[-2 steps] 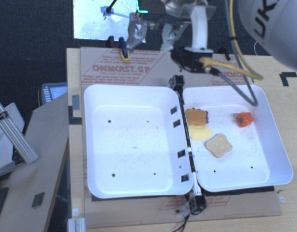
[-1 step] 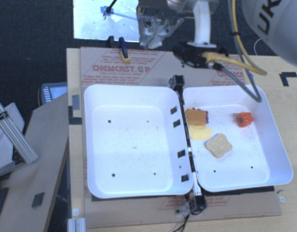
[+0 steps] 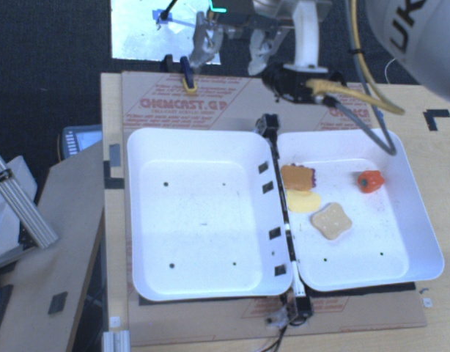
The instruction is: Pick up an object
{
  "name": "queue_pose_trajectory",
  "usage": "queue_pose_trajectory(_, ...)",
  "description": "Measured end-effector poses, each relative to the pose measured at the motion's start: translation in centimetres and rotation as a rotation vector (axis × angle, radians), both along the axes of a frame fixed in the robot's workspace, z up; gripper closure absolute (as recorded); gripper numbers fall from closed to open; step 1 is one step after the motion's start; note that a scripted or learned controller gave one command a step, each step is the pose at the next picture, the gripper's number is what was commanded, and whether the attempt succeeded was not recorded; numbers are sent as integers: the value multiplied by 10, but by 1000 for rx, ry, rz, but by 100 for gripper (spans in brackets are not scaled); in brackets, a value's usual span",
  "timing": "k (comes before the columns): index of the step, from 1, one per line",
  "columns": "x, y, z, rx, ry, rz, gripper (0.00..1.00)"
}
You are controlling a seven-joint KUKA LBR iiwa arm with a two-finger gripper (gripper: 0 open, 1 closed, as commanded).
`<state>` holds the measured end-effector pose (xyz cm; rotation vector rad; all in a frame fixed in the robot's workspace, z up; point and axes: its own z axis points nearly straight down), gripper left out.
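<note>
The claw (image 3: pixel 236 50) is hanging at the top of the view, above the far edge of the worktop (image 3: pixel 115 196) and behind both bins. Its two fingers (image 3: pixel 204 44) are standing spread apart with open air between them, gripping nothing. The grey arm (image 3: pixel 415 20) is reaching in from the upper right, and a yellow cable (image 3: pixel 357 97) and a grey hose (image 3: pixel 368 127) are trailing from the wrist down toward the right bin.

Under the claw a sheet of printed cardboard (image 3: pixel 181 105) is lying beneath the bins, with a small clamp with a yellow foot (image 3: pixel 187 75) sitting on its far edge.

The right bin (image 3: pixel 401 255) is holding all the objects. A piece of orange toast with a purple edge (image 3: pixel 297 177) is lying near the bin's left wall, and a pale yellow disc (image 3: pixel 303 202) is lying just in front of it, touching or nearly touching it. A tan slice of bread (image 3: pixel 331 221) is resting just beside the disc, toward the middle of the bin. A small red-orange pepper (image 3: pixel 370 181) is sitting well apart from these, near the far right side.

The left bin (image 3: pixel 203 218) is sitting beside the right one, joined along a dark hinge strip (image 3: pixel 278 211).
</note>
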<state>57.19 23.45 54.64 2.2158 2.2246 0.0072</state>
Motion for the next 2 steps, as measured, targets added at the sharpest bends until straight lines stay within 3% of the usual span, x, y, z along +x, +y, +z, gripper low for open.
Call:
queue_pose_trajectory(1, 0, 0, 12, 1, -3, 2, 100)
queue_pose_trajectory(2, 0, 0, 11, 1, -2, 3, 0)
